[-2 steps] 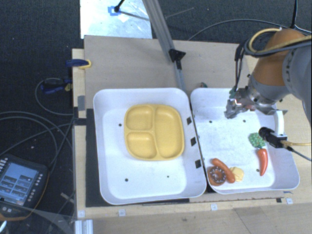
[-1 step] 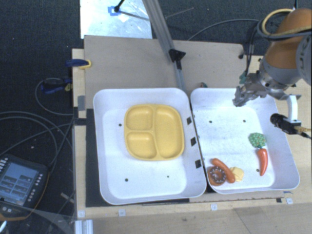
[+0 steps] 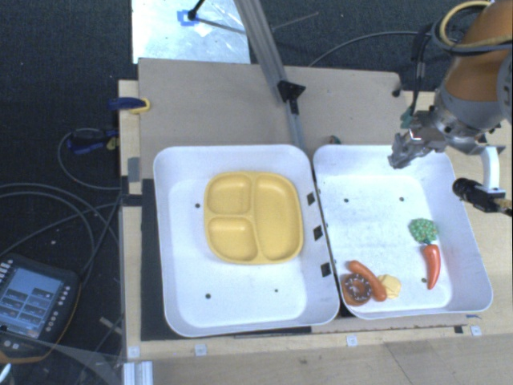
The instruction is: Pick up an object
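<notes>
My gripper (image 3: 401, 158) hangs over the far right corner of the right bin (image 3: 377, 215), below the orange-banded wrist. Nothing shows between its fingertips. Well in front of it, near the bin's right wall, lie a green broccoli piece (image 3: 423, 229) and an orange carrot (image 3: 432, 265). At the bin's near edge sit a red sausage (image 3: 365, 278), a brown doughnut (image 3: 355, 289) and a small yellow piece (image 3: 390, 285), all close together.
A yellow three-compartment plate (image 3: 252, 217) rests in the left bin (image 3: 184, 295). A slanted metal pole (image 3: 264, 42) crosses the bench behind the bins. Cables and a pendant (image 3: 32, 295) lie on the floor at left.
</notes>
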You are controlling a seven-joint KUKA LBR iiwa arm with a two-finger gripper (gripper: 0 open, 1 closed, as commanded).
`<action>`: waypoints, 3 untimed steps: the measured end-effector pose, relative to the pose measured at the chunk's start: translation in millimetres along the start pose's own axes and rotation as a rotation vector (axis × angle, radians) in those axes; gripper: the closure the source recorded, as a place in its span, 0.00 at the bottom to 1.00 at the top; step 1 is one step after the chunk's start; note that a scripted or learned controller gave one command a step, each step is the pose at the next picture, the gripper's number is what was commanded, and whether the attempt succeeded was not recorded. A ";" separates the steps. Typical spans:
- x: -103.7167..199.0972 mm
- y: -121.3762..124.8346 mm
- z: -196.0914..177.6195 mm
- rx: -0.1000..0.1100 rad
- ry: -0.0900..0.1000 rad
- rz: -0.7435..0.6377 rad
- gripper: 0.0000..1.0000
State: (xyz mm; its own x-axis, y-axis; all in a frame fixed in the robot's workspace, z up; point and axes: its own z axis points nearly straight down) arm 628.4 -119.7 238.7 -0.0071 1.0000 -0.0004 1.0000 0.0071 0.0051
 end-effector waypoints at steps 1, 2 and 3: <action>41.8 -10.3 -2.3 0.005 0.002 -0.003 1.00; 87.4 -25.9 7.8 0.006 0.002 -0.003 1.00; 132.7 -46.1 5.5 0.006 0.003 -0.004 1.00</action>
State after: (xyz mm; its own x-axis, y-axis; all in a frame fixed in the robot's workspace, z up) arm 581.4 12.6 232.9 -0.0107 0.9999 0.0022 0.9999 0.0107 -0.0005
